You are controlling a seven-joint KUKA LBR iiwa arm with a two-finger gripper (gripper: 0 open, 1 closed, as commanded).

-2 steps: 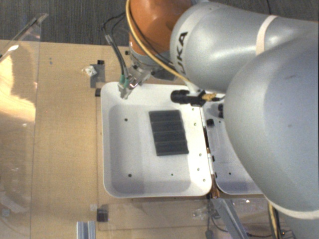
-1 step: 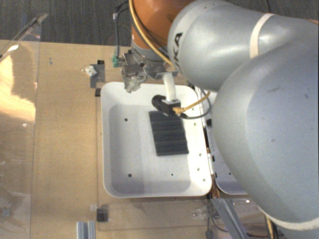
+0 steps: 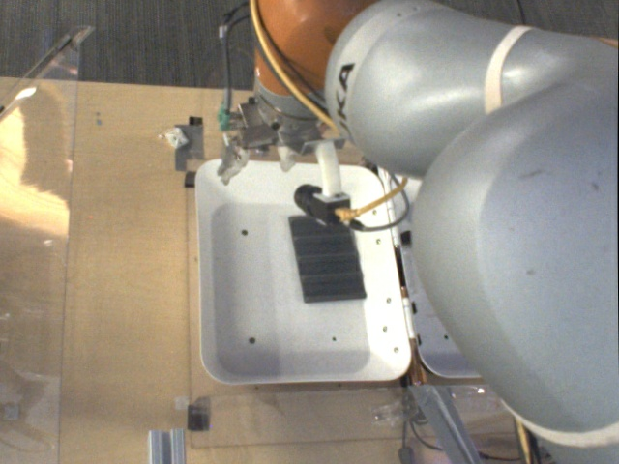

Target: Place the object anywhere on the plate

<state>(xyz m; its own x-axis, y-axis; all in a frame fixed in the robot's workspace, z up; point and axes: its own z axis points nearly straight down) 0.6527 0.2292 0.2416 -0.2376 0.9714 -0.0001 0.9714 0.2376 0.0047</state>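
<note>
Reaching in from three o'clock, the grey arm (image 3: pixel 464 143) covers the right bin (image 3: pixel 440 356) and overhangs the left bin (image 3: pixel 218 288). A dark ribbed plate (image 3: pixel 327 257) lies at that bin's centre. The gripper (image 3: pixel 259 160) hangs at twelve o'clock over the rim, fingers parted and gripping nothing.

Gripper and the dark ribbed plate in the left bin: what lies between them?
In the camera view, bare white bin floor separates the gripper from the dark ribbed plate.
</note>
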